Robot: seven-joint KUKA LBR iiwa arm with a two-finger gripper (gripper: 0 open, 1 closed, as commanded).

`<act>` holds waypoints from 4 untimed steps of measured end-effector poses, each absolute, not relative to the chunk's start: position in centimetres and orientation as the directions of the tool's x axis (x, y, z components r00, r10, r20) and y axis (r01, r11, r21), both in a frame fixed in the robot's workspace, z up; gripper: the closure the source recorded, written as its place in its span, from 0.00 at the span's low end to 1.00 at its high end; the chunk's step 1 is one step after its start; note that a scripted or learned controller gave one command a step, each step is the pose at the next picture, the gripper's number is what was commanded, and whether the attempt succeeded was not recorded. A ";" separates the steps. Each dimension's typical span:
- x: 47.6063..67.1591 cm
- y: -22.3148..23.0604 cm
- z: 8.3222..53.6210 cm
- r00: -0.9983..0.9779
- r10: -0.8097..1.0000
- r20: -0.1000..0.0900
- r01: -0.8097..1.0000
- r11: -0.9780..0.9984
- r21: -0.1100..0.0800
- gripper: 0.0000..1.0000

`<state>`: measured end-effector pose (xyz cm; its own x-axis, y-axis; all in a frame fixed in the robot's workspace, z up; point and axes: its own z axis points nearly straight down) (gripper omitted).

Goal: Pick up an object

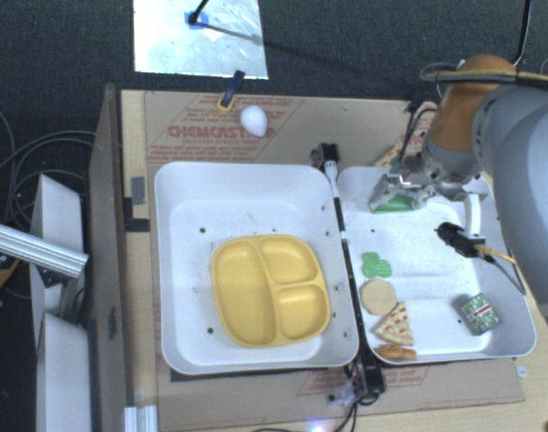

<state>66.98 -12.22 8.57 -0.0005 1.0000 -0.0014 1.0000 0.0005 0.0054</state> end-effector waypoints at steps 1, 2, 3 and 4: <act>66.9 -8.5 8.5 -0.007 1.000 0.000 1.000 0.007 0.003 0.00; 57.8 -10.7 8.4 0.003 1.000 0.000 1.000 -0.003 -0.005 0.00; 57.8 -13.4 8.5 0.001 1.000 -0.002 1.000 -0.001 0.002 0.00; 55.0 -21.2 8.5 0.006 1.000 -0.004 1.000 -0.006 0.000 0.00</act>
